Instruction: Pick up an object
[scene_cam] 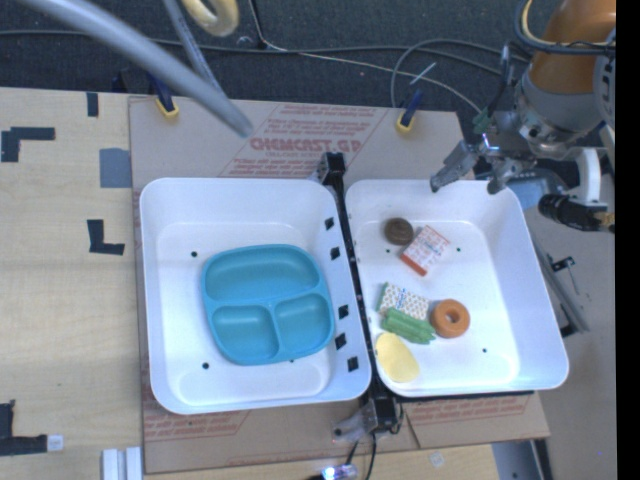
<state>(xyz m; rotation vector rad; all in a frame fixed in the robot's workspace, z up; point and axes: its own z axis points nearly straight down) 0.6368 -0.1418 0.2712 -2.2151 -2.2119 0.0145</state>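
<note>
**Jaws spread above the far rim of the right bin**

My jaws (470,175) hang spread, with nothing between them: two dark, slim fingers, one slanting out toward the left, the other shorter and nearer my wrist. They sit over the far edge of the right bin (530,298), a shallow white tray with smooth, rounded walls. Behind them my wrist is grey metal, and above it runs the glossy orange band.

Down in that bin lie the things I could take, all well apart from my jaws. Nearest is a small, round, dark brown piece (399,231), and just beside it a flat red and white packet (425,249), lying tilted. Closer to the near wall there is a checked, pale rectangular packet (400,297), touching a long, ridged green piece (408,326). Beside these sits an orange ring (450,319), doughnut-shaped with a hole through its middle. At the near left corner lies a smooth, pale yellow, rounded lump (398,359).

The left bin (165,268) holds a matte teal plate (267,302) with three compartments. Both bins rest on a sheet of brown printed cardboard (300,133) over the pale wooden worktop (60,298).
</note>
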